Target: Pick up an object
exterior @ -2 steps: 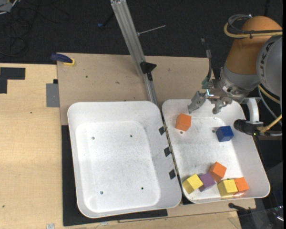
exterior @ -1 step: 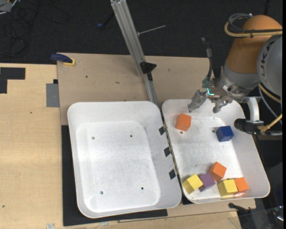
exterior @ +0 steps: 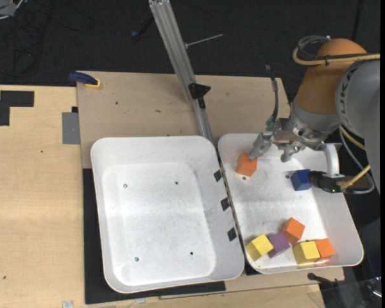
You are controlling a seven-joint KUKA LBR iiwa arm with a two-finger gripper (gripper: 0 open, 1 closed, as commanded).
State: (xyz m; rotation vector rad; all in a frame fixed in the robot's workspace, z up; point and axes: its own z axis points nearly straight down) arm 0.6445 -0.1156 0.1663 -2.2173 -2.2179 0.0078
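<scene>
Orange plastic cube [exterior: 246, 165] sits nr right bin's far-left corner, just below-left of pincer [exterior: 277, 147]; fingers spread open, nothing betw them.

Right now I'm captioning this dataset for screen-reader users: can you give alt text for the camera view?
A grey robot arm reaches in from the right, its gripper low over the right white bin beside an orange block. A blue block and a cluster of yellow, purple and orange blocks lie in the same bin.
</scene>
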